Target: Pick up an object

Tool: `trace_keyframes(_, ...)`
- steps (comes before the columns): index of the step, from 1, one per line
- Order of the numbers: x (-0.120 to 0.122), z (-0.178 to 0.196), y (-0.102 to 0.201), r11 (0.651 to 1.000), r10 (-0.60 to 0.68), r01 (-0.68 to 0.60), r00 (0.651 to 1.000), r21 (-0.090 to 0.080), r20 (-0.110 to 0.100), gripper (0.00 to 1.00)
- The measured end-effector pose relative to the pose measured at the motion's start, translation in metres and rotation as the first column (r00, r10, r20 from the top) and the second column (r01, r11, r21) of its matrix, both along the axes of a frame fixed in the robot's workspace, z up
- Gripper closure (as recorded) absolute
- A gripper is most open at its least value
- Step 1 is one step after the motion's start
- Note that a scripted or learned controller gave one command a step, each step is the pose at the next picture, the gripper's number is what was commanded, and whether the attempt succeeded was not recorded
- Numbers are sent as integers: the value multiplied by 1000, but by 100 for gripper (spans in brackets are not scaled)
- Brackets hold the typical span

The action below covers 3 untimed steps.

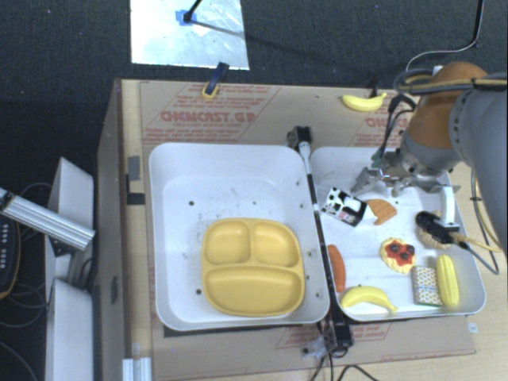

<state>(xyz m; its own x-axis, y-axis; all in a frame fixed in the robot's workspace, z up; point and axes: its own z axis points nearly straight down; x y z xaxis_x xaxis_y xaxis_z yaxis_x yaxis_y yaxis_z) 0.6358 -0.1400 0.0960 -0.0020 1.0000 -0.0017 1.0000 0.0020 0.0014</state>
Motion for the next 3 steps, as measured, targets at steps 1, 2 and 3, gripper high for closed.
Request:
trace_keyframes(1,-26,-12,4,1000,-1,1,1000,1,0,0)
trace_keyframes(2,-31,-12,-8,1000,-1,1,1000,1,-1,0)
trace_keyframes(3,-28,-11,-23,1000,-1,1,1000,0,2,0)
